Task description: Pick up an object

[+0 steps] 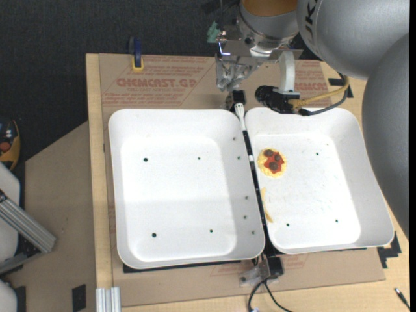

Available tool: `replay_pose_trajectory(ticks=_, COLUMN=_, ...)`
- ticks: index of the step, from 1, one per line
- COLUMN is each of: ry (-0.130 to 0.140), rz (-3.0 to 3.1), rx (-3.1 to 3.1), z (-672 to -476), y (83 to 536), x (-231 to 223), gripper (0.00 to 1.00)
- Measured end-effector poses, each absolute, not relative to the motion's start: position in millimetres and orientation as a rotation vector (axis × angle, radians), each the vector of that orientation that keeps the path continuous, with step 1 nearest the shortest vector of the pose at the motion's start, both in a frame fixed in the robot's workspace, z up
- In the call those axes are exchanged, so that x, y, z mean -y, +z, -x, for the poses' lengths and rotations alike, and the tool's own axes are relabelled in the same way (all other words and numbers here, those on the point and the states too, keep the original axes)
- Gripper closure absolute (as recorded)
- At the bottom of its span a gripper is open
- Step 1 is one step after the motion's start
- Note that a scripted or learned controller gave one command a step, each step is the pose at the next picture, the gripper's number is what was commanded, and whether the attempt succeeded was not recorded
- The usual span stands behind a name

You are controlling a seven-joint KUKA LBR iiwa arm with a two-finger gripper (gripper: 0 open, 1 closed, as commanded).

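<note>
Brown table (71,194) holds two white bins. We see the little pizza toy (272,162) in the right bin (325,207) — far from the end effector (229,78), which hangs past the bins' back edge. It could grab only air.

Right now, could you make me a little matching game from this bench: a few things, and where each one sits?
Things:
1. yellow toy with red spots
2. gripper
3. blue and yellow clamp
4. black cable

Places:
A. at the board's far left corner
B. in the right bin
C. trailing off the bench's near edge
D. above the far end of the seam between the bins

Pairs: 1-B, 2-D, 3-A, 4-C
</note>
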State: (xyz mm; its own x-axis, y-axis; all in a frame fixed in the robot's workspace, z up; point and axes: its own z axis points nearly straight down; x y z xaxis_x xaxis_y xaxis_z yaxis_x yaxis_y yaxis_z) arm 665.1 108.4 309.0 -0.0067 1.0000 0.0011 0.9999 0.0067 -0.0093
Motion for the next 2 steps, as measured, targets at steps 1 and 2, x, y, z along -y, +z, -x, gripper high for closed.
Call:
replay_pose_trajectory(ticks=1, ry=-0.006, rz=2.225, rx=2.223, z=-666.9, y=339.6, x=-90.9, gripper=1.00)
replay_pose_trajectory(ticks=2, ry=0.008, rz=2.210, rx=2.224, z=-658.9, y=266.0, x=-160.7, gripper=1.00)
